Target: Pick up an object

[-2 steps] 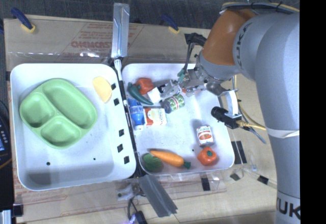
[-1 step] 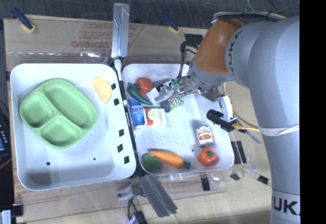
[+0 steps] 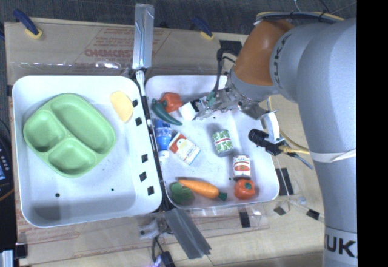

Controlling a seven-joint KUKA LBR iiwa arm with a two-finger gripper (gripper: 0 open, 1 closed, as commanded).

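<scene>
Reaching in from the right, the arm (image 3: pixel 303 71) hangs its gripper (image 3: pixel 209 104) over the right bin (image 3: pixel 267 165); its state I cannot tell. Below it, nearby but apart, the green can (image 3: pixel 222 142) lies with its long axis roughly top-to-bottom.

It looked like a robotics lab: a grey industrial arm (image 3: pixel 309 77) loomed over a cardboard-covered worktop (image 3: pixel 91 47), with blue clamps (image 3: pixel 27 23) behind two white bins (image 3: pixel 36 211) of toy food.
</scene>
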